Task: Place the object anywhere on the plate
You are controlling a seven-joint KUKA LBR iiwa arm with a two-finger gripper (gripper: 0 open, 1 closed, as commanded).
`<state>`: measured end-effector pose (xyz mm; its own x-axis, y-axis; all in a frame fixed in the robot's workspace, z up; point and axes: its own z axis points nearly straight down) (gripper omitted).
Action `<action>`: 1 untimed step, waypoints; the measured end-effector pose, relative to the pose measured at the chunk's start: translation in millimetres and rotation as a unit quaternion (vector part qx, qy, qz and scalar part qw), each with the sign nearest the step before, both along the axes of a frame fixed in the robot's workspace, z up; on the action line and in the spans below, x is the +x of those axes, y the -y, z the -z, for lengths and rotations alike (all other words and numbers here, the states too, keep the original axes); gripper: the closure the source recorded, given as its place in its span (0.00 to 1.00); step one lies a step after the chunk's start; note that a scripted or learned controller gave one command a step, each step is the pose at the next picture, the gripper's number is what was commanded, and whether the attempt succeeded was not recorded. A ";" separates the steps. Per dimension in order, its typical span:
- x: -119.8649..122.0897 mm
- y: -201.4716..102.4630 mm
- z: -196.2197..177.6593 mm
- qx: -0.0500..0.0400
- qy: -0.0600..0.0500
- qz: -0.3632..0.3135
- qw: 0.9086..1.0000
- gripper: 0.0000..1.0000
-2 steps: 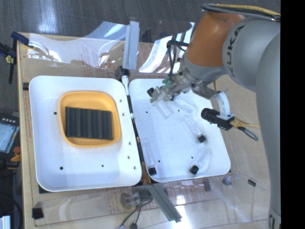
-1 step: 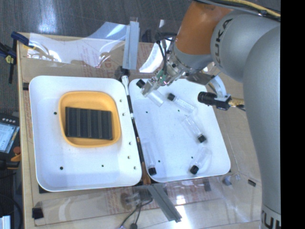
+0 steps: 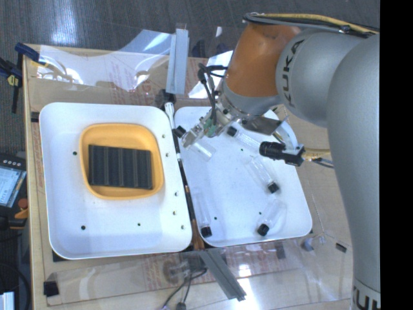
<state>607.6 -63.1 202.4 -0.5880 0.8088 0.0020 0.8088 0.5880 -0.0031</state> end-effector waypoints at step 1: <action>0.1 0.2 -0.2 0.000 0.000 0.000 1.000 0.00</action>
<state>607.7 -63.2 202.5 -0.5876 0.8092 0.0015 0.8092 0.5876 -0.0029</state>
